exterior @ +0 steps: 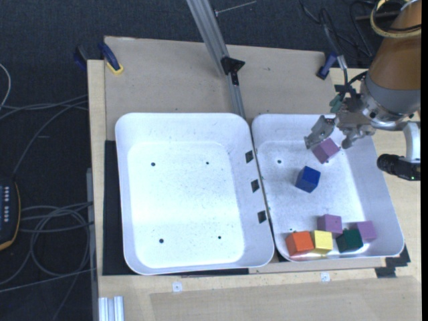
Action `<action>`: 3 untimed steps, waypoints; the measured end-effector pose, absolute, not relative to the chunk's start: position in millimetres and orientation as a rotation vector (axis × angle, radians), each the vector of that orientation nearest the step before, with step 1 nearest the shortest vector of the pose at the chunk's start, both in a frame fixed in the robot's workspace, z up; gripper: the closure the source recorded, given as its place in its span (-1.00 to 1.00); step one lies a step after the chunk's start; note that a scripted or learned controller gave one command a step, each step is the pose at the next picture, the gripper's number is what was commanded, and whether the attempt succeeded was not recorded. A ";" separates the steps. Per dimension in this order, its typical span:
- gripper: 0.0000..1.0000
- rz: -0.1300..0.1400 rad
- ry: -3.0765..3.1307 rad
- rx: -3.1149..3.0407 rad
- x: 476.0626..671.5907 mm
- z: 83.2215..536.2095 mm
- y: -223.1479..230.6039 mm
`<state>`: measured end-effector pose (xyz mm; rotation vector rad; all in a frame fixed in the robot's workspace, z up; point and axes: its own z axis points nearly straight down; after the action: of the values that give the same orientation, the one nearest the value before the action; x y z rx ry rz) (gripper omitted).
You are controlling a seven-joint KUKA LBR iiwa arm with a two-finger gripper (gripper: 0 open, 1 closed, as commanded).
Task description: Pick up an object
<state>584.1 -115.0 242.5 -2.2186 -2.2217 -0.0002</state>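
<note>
The claw [332, 136] is gripping a purple block [326, 150] between its two fingers, holding it above the floor of the right bin [381, 192], toward that bin's far side. A blue cube [307, 178] is lying just below it, apart from the block. Along the near wall, an orange block [300, 242], a yellow block [323, 241], a green block [348, 240] and two more purple blocks [330, 223] are sitting clustered together. The left bin [124, 179] is resting beside it on the desk [167, 72].
</note>
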 end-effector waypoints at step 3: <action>-1.00 0.000 -2.224 -2.224 576.2 122.7 -108.4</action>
<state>576.2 -108.4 122.7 -2.2239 -2.2244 0.0005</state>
